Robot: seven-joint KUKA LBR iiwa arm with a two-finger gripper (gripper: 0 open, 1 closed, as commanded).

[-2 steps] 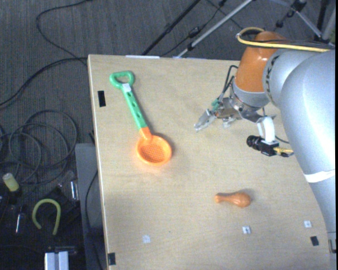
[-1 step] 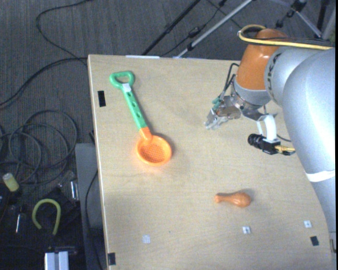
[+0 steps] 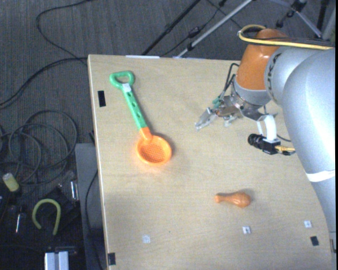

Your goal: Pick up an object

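Note:
A toy spoon with a green handle (image 3: 133, 105) and a round orange bowl (image 3: 154, 149) lies on the left part of the wooden board (image 3: 186, 224). A small orange drumstick-shaped toy (image 3: 235, 198) rests nearer the front, right of centre. My gripper (image 3: 215, 120) hangs over the board's upper right area, to the right of the spoon and well above the drumstick in the view. Its metal fingers are spread open with nothing between them. The grey arm with its orange band (image 3: 256, 66) covers the board's right side.
The board's left edge (image 3: 96, 151) drops to a dark carpet with coiled cables (image 3: 34, 139) and a green hook-shaped item (image 3: 45, 212). Tripod legs (image 3: 231, 13) cross the floor behind the board. Small black and white markers (image 3: 245, 229) dot the board.

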